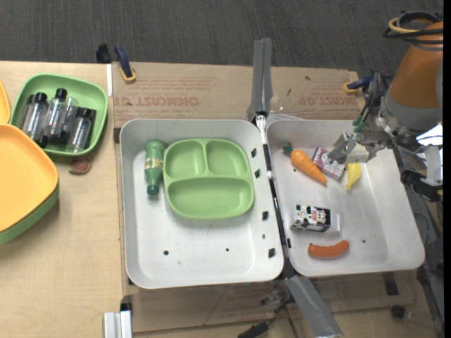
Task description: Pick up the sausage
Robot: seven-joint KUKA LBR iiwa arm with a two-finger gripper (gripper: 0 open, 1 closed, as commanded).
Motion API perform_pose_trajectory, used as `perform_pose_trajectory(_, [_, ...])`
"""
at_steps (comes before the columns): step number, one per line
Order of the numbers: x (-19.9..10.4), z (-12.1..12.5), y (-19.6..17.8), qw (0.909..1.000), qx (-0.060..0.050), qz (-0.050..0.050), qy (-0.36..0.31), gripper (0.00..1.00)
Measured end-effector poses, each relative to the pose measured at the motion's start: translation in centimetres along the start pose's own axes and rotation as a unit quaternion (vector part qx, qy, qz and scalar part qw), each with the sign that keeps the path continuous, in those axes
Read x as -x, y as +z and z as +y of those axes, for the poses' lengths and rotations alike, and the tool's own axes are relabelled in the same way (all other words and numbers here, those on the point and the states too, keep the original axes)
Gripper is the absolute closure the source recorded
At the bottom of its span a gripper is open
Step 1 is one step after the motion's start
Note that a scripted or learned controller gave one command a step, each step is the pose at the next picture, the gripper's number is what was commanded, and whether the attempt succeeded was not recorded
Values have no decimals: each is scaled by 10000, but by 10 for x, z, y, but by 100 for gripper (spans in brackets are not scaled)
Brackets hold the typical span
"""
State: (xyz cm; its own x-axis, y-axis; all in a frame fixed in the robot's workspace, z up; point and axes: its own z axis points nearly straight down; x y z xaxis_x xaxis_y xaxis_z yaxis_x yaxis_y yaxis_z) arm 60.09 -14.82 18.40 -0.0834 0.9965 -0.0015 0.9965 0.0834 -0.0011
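Down near the front of the right bin lies the sausage, just below a small carton. Well apart, the arm's gripper hangs tilted over the far end, by a carrot.

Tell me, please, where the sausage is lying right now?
The sausage lies near the front edge of the right bin, just below the small black-and-white carton.
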Motion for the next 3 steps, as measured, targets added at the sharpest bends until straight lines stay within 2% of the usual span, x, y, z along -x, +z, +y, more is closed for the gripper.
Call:
perform_pose_trajectory(1, [16, -47, 94, 9947, -5, 10, -1031, 100])
perform_pose_trajectory(2, [53, -67, 93, 9882, 2, 10, -1534, 100])
perform_pose_trajectory(3, [66, -96, 93, 9781, 7, 10, -2080, 100])
